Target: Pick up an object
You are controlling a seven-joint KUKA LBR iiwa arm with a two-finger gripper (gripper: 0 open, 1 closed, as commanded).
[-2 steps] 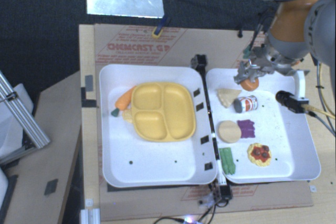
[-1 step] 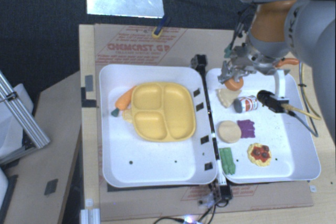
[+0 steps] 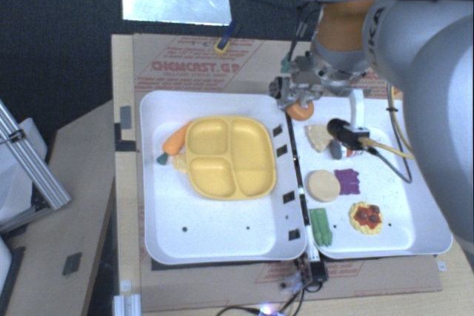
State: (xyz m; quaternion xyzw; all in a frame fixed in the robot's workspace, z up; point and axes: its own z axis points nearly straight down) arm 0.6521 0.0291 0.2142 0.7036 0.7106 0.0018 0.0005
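Observation:
My gripper (image 3: 299,100) hangs over the back left corner of the right bin (image 3: 415,233). A small orange round piece (image 3: 301,112) sits right at its tip, touching or just under it; whether it is gripped is hidden. In the same bin lie a beige wedge (image 3: 318,136), a round tan biscuit (image 3: 323,186), a purple piece (image 3: 346,180), a green strip (image 3: 321,226) and a yellow piece with red topping (image 3: 366,217).
The left bin (image 3: 159,233) holds a yellow divided plate (image 3: 226,158) with a toy carrot (image 3: 175,138) against its left side. The divider between the bins (image 3: 296,174) runs just left of the gripper. The arm covers the right bin's back right part.

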